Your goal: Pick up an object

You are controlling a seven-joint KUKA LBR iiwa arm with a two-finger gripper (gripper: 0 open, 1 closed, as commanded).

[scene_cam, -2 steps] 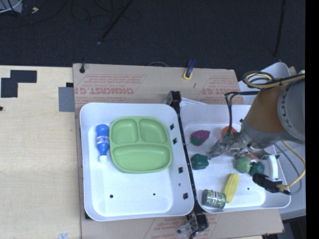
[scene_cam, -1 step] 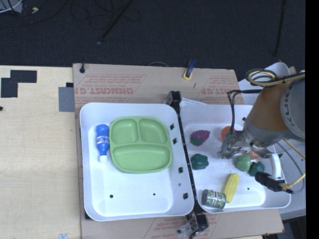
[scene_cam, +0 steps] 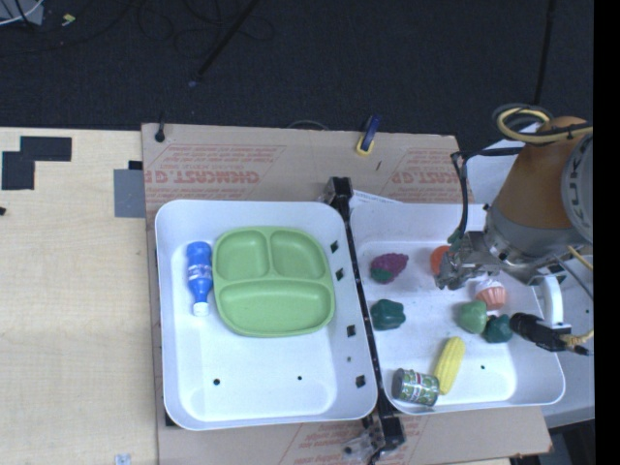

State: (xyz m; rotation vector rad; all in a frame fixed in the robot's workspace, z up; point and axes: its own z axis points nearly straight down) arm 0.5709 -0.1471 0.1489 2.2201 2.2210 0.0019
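My gripper (scene_cam: 455, 271) hangs low over the upper right part of the right bin (scene_cam: 417, 245), beside a red-orange item (scene_cam: 439, 257) that it partly hides. Near it lie a pink-and-orange cupcake toy (scene_cam: 493, 294), a light green toy (scene_cam: 472, 317) and a dark green toy (scene_cam: 498, 330). Further left are purple grapes (scene_cam: 389, 266) and a dark green pepper (scene_cam: 387, 314). A yellow corn cob (scene_cam: 449, 362) and a tin can (scene_cam: 417, 387) lie near the front rim.
The left bin (scene_cam: 194, 376) holds a green divided plate (scene_cam: 272, 281) and a blue bottle (scene_cam: 199, 276) lying along its left side. A black divider clip (scene_cam: 339, 194) sits between the bins. Cardboard lies under both bins.
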